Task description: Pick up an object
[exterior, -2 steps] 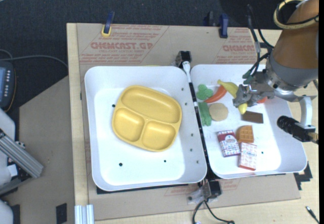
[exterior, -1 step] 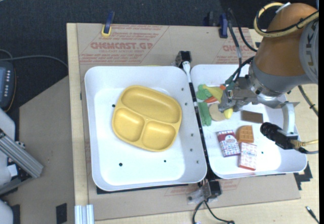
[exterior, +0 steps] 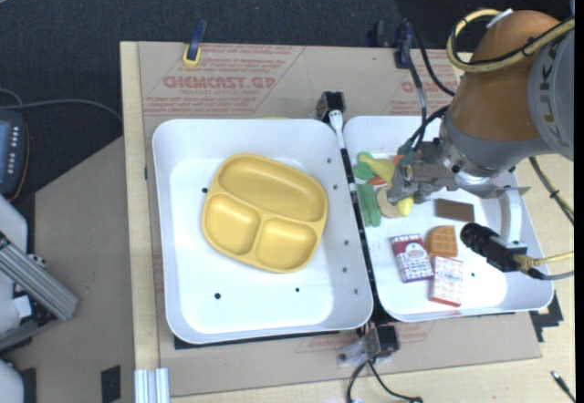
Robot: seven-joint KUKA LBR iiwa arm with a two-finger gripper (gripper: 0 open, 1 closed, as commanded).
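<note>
A: Where's the gripper (exterior: 408, 184) rn?
B: Low in the right bin (exterior: 520, 296), near its left wall, over the green pieces (exterior: 370, 205) & a yellow bit (exterior: 404, 207). Can't tell if it's clenched or released.
A: Other stuff?
B: Same bin: brown bar (exterior: 453, 208), waffle square (exterior: 442, 240), red pkt (exterior: 411, 257), red-white pkt (exterior: 447, 281). A 3-section yellow tray (exterior: 265, 211) lies in the left bin (exterior: 182, 283). Both bins sit on the surface (exterior: 237, 73).

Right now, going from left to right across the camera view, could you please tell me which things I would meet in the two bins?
yellow divided tray in the left bin → green piece → dark red packet → brown bar, these three in the right bin. The things that overlap these in the order are left out.
</note>
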